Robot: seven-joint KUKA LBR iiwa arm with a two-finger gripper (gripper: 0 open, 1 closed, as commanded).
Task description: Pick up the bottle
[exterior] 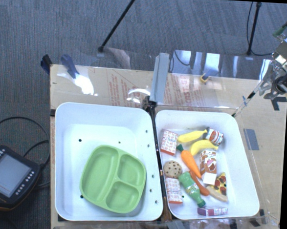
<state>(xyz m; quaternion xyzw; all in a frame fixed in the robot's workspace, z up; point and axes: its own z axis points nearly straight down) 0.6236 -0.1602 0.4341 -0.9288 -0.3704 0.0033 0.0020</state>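
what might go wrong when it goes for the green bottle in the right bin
1. The green bottle lies on its side, crowded between a red-and-white box and a carrot, so a grasp could catch or shove a neighbour instead.
2. It lies at a slant to the walls of the right bin, so a poorly aligned grip may slip off its rounded body.

Two white bins were seen side by side on the table [106,84]. A green divided plate [113,179] was laid in the left bin [74,126]. Toy foods were clustered in the right bin [242,177]. The green bottle [192,189] was laid slantwise near the front, against a carrot [191,163], with a cookie [172,168] just beside. Two bananas [192,136] were placed further back. The tool [275,86] was held well apart, beyond the right bin's far corner.
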